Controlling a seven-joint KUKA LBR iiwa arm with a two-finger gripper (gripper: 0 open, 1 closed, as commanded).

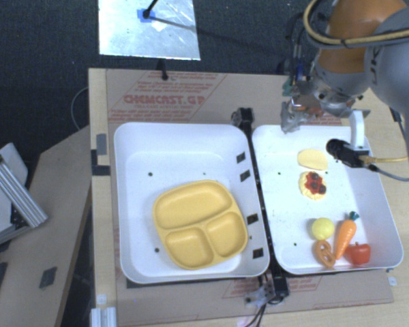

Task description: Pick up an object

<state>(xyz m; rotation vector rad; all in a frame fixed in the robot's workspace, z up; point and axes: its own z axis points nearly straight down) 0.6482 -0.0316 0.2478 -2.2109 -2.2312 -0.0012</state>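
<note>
- My gripper (pixel 294 118) hangs over the far edge of the right bin (pixel 378 206), near its back-left corner; I cannot tell how it is set from this angle, and nothing shows in its grasp.
- In that right bin the things to pick lie well apart from it: a pale yellow slice (pixel 313 159), just beyond it a small round piece with red topping (pixel 314 184), then a yellow ball (pixel 322 228), an orange carrot (pixel 344 237), an orange ring-shaped piece (pixel 324 253) and a red piece (pixel 358 253) clustered near the front edge.
- The left bin (pixel 140 155) holds a yellow three-compartment tray (pixel 200 223).
- Red print on the brown board (pixel 191 90) under the bins reads roughly "CHEMCAST GP"; the smaller lines around it are too blurred to read.
- A shiny silver sheet (pixel 148 20) with a blue patch lies beyond the board.
</note>
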